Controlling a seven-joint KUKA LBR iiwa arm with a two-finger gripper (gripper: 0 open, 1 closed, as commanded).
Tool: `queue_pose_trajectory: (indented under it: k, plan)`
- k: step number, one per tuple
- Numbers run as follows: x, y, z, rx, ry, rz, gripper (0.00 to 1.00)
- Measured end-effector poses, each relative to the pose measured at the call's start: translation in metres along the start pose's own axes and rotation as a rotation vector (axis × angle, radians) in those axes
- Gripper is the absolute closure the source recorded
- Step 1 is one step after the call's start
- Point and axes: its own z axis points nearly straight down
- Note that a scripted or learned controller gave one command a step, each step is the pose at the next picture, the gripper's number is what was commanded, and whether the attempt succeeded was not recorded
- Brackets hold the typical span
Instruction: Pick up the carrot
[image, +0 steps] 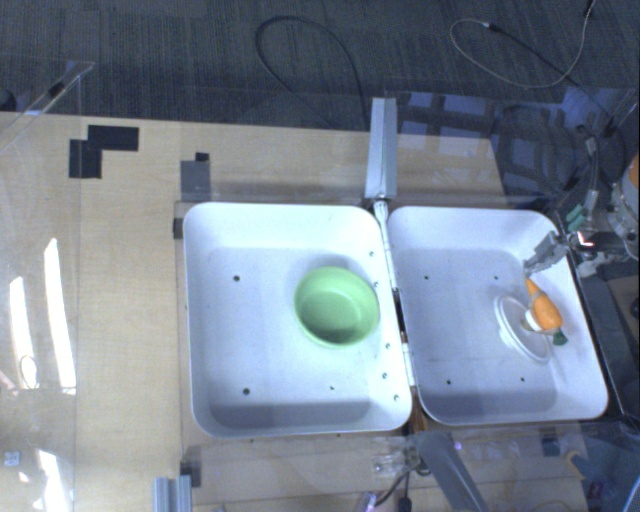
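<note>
One carrot (545, 311) lies in the right bin (470, 390), near that bin's right wall, resting on a clear round lid-like piece (522, 330). The gripper (545, 253) hangs just above and beside the carrot; I cannot tell its state. A green bowl (337, 305) sits in the left bin (240, 380).

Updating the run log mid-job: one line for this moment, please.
small orange carrot: right white bin, on clear dish | gripper: above-right of carrot | round green bowl: left bin
</note>
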Motion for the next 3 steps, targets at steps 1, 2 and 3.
queue_pose_trajectory:
  k: [1,2,3]
  plan:
    - [-0.013,0.018,0.073,-0.001,-0.001,0.051,0.0]
    - [-0.009,0.01,0.156,-0.008,-0.002,-0.148,0.0]
    - [-0.007,0.013,0.144,-0.014,-0.001,-0.15,1.0]
